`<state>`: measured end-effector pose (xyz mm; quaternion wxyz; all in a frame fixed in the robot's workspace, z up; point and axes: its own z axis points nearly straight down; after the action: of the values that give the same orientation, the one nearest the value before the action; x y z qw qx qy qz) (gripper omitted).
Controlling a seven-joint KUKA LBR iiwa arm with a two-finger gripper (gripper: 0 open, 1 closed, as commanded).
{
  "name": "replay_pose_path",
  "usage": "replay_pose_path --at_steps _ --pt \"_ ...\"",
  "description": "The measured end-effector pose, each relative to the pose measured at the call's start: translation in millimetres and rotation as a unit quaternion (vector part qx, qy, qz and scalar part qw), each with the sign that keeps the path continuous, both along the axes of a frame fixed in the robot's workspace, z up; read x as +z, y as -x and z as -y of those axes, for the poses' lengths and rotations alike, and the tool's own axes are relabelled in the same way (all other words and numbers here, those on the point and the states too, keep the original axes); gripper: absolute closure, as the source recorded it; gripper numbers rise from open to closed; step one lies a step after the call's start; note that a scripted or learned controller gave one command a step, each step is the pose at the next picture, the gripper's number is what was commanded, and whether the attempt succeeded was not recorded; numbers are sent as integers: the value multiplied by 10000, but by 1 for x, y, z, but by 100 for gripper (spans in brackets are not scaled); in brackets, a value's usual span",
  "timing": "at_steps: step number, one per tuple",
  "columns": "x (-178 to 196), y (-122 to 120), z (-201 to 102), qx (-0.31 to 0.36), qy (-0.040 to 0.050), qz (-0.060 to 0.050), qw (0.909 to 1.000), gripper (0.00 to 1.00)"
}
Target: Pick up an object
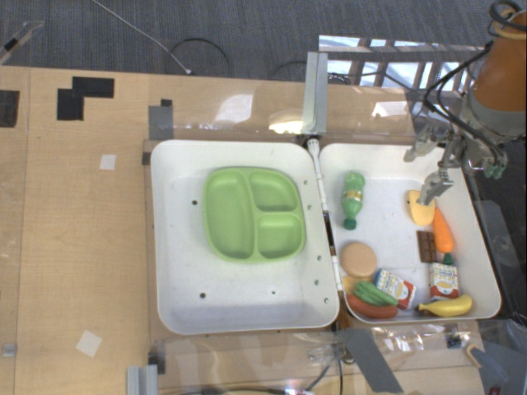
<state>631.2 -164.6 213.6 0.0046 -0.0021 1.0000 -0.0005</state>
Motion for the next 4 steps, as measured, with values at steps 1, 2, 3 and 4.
replay_pose_path --at_steps 1,2,3,4 --pt "-120 11 36 -284 -15 -63 9996 0" --pt "-125 42 41 -191 4 15 9998 0" --pt "-109 36 40 -151 23 95 9998 100" --pt "-109 37 39 -148 21 92 9998 0"
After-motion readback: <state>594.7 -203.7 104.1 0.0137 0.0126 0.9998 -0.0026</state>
